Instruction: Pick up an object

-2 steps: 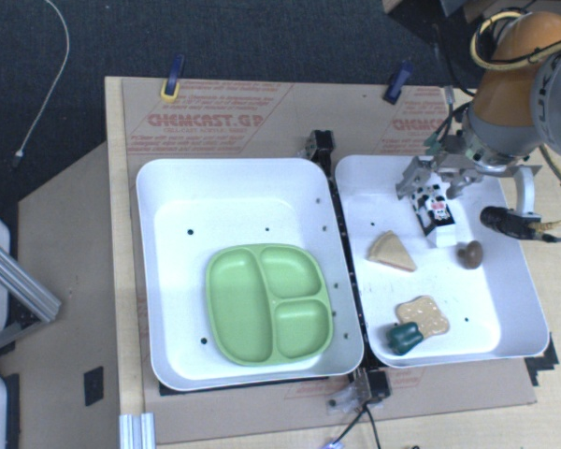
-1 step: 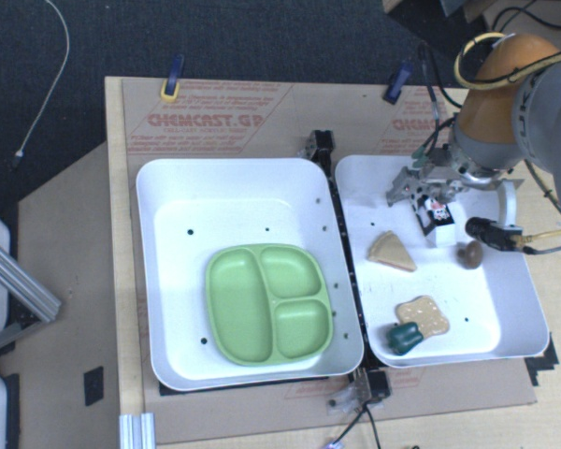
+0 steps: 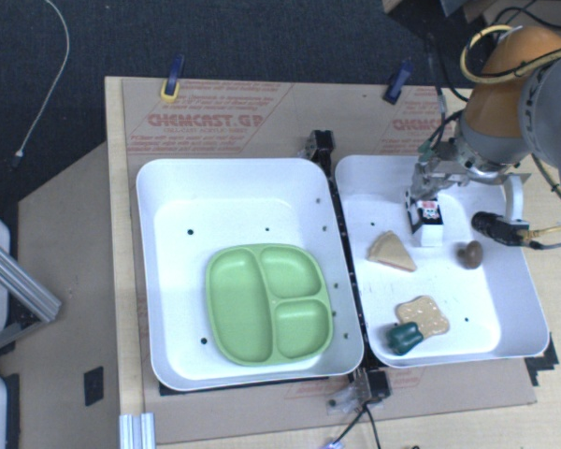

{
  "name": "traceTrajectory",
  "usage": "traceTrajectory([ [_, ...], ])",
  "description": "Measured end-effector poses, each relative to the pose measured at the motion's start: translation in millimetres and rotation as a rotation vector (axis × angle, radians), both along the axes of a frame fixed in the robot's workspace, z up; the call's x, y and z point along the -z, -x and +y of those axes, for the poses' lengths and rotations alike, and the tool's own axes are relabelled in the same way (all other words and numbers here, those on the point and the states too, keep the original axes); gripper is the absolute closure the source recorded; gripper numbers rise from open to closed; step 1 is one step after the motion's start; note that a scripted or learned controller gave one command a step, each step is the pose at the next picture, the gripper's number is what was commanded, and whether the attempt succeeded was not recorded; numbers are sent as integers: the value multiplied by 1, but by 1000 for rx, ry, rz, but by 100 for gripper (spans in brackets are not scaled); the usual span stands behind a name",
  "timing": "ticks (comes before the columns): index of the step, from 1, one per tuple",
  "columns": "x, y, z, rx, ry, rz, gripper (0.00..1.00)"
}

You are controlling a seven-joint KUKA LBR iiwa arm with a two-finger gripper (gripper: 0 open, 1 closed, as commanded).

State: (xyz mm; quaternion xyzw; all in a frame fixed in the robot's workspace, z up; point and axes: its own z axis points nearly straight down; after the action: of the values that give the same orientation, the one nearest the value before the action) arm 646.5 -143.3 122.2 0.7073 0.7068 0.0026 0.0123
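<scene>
Over at the far end of the right bin point(image 3: 494, 333) is where my gripper point(image 3: 424, 202) sits, low down near the bin floor; task-wise I'd call this the reaching-in part, not the lifting part; nothing looks lifted yet, and every item I can see is lying on the white floor.

Right under me, on the near side, is a small white block point(image 3: 431, 229) with black and red marks; it's so close I can't say if I'm touching it or just beside it; my guess is that's the pick. Honestly I can't tell from this angle whether the gripper is spread or pressed together; the wrist hardware covers it; so I won't claim I'm holding anything.

Other candidates in the same bin: a tan wedge point(image 3: 391, 251) just left of the block and a bit nearer; a brown ball point(image 3: 469, 253) off to the right; a toast-looking slice point(image 3: 424, 314) at the near end with a dark green lump point(image 3: 404, 338) touching its left corner. The left bin point(image 3: 168, 213) has a green divided plate point(image 3: 267, 302), well apart from me.

What's left, as I judge it: get a real grip, then raise the thing clear of the bin.
</scene>
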Motion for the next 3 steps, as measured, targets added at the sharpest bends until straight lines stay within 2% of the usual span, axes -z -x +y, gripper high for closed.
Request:
traceTrajectory([
  [1, -44, -4, 2, -2, -13, 16, 100],
  [2, -90, -6, -5, -1, -11, 14, 100],
  [3, -154, -12, -5, -2, -11, 12, 100],
])
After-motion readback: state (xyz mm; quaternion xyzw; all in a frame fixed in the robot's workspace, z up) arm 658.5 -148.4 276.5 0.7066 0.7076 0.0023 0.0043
